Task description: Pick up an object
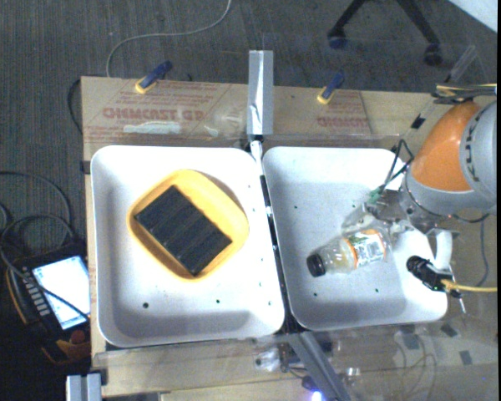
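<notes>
Since it lies sideways in right bin [351, 312]: bottle [351, 255] light, slick, rolls.
Grip spot: mid-body, across label.
End effector [384, 210]: just beside bottle; opening probably hidden, cannot tell.

Arm [459, 161] enters frame from 3 o'clock edge, grey link with orange band at wrist, angled down toward 7 o'clock. Gripper [382, 217] low at wrist's 8 o'clock side, over right half of view. Finger detail blurred, too small to read. Cables trail off toward 4 o'clock.
</notes>
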Controlling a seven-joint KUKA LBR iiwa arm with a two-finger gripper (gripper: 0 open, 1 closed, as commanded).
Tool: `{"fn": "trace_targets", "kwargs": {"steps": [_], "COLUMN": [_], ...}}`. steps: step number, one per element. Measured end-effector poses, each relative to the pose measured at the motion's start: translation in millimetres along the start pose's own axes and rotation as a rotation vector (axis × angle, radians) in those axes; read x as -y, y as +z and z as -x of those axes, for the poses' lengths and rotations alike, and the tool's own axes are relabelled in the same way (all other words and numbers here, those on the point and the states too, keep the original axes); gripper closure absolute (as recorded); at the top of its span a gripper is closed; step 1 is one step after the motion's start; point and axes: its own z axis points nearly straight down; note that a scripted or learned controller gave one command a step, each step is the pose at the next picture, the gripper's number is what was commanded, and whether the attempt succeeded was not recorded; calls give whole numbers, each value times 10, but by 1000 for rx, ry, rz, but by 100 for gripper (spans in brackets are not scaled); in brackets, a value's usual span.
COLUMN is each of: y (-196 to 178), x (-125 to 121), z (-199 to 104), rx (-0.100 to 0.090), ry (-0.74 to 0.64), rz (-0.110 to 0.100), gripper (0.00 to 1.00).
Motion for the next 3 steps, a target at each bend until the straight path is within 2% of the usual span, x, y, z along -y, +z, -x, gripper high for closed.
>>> {"fn": "trace_targets", "kwargs": {"steps": [1,2,3], "y": [-105,-104,5], "x": [-13,-12,271], "z": [-5,-6,65], "rx": [0,0,5], "ry": [-1,-1,-142], "rz": [3,3,14], "gripper": [100,0,0]}}
